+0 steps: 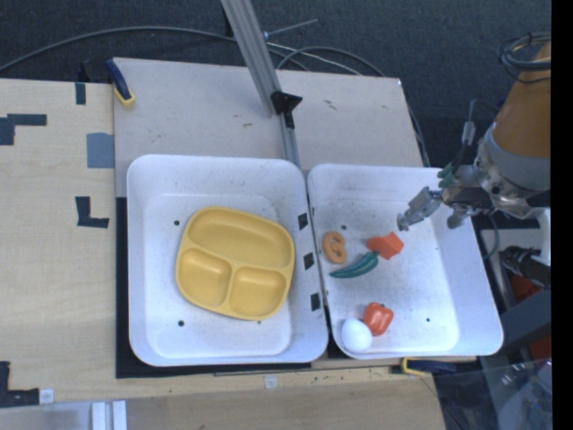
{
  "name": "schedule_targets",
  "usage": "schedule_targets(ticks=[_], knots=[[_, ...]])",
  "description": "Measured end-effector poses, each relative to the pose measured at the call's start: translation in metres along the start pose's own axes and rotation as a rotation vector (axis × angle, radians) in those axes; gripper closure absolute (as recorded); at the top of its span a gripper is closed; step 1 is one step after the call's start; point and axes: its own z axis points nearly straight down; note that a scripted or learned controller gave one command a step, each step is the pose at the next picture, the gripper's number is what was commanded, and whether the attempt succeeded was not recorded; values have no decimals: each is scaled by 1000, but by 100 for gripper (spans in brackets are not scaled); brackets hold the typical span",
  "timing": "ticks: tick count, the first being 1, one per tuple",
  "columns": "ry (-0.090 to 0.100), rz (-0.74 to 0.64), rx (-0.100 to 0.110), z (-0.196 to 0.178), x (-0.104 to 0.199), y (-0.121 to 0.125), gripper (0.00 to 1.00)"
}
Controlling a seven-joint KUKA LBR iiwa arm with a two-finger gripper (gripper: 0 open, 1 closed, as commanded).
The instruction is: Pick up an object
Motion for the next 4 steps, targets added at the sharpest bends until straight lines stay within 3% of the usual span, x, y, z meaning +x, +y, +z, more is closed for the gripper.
schedule_targets(ticks=[1, 4], knots=[[0, 0, 0, 0, 0, 0, 0], [1, 1, 6, 146, 2, 0, 0]])
